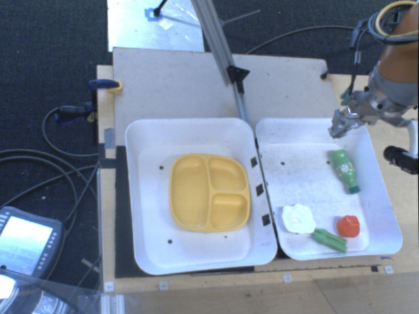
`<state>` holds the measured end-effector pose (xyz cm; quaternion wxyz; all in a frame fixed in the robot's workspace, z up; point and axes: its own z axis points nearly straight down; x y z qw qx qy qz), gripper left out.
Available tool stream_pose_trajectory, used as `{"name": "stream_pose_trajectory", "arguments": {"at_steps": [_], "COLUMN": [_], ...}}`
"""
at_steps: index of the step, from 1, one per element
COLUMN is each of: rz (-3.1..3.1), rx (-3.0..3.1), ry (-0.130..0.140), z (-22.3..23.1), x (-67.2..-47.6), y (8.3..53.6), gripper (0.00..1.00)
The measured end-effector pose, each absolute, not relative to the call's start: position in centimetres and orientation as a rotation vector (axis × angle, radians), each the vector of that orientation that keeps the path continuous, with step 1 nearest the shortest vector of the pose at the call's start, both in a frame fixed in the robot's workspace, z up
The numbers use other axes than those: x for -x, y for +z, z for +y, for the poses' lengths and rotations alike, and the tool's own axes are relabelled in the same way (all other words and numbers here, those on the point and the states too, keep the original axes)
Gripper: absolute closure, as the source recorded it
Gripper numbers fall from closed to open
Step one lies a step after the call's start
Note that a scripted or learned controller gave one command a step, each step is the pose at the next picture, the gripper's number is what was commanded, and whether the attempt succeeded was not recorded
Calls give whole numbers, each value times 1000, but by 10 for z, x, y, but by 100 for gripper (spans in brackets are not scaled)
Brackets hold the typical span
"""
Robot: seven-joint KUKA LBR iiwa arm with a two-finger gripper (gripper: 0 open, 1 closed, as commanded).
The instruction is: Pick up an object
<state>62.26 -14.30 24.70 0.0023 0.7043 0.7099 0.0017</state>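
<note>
In the right bin (308,175) lie a green bottle (344,169) near the far right side, a white lumpy object (298,218), a small green piece (329,239) and a red-orange object (348,226) along the near side. My gripper (339,127) hangs over the bin's far right corner, just above and behind the green bottle, with nothing seen between its fingers. A yellow divided plate (209,191) rests in the left bin (147,175).
A slanted metal pole (219,38) crosses the back of the bench down to the gap between the bins. Cables and clamps (91,110) lie off the bench's left edge, with a tablet-like pendant (26,237) at lower left.
</note>
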Motion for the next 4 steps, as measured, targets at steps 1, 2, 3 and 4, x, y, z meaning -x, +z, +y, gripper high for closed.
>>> {"name": "stream_pose_trajectory", "arguments": {"at_steps": [1, 2, 3, 4], "rz": [2233, 2235, 2233, 2235], "rx": [-2210, -2207, -2210, -2207], "ry": [3, 6, 3, 7], "z": [-90, -36, 7, 65], "x": [-623, -631, -632, -638], "y": [235, 244, 240, 248], "gripper": [100, 100, 100, 100]}}
